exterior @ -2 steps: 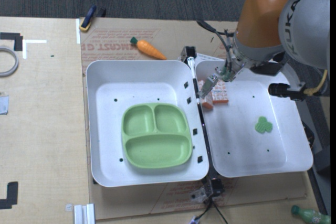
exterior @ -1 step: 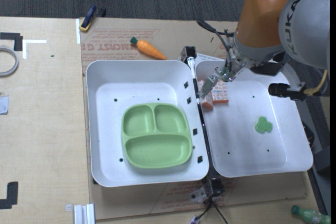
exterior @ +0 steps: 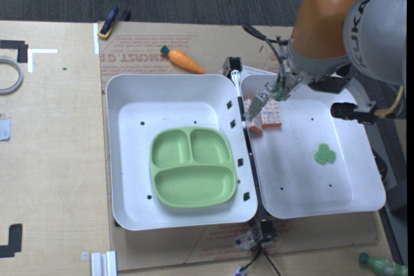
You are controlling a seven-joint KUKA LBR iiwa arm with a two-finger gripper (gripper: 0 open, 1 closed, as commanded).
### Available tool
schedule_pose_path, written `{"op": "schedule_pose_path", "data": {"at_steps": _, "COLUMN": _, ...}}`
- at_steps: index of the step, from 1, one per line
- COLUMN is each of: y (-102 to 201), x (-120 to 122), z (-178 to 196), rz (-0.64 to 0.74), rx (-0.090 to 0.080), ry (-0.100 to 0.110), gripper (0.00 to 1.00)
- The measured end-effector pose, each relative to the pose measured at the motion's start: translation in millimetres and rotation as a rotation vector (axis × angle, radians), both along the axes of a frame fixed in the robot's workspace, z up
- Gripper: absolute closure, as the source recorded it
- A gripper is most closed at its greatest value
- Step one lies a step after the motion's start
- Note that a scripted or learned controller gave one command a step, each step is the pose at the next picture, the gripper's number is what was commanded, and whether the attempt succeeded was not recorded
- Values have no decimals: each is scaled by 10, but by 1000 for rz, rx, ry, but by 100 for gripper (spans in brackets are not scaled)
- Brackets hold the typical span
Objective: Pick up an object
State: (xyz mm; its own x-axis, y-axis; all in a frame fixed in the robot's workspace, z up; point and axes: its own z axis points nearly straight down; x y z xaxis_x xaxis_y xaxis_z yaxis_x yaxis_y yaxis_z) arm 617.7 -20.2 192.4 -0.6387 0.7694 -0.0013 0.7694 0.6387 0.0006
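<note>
right bin (exterior: 362, 197): packet (exterior: 270, 114) under hand (exterior: 259, 103)

Grey arm housing (exterior: 378, 22), upper right: black letters "KUKA" running down the casing, partly cut by the curve. Cardboard sheet (exterior: 145, 48) under the bins: red print, upside down from this view, too faint to read for certain. Small packet (exterior: 270, 114) in the right bin (exterior: 323, 197): reddish markings, illegible.
</note>
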Motion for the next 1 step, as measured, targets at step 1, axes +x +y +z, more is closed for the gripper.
{"op": "schedule_pose_path", "data": {"at_steps": 1, "y": 0, "x": 0, "z": 0, "rz": 0, "rx": 0, "ry": 0, "gripper": 0}}
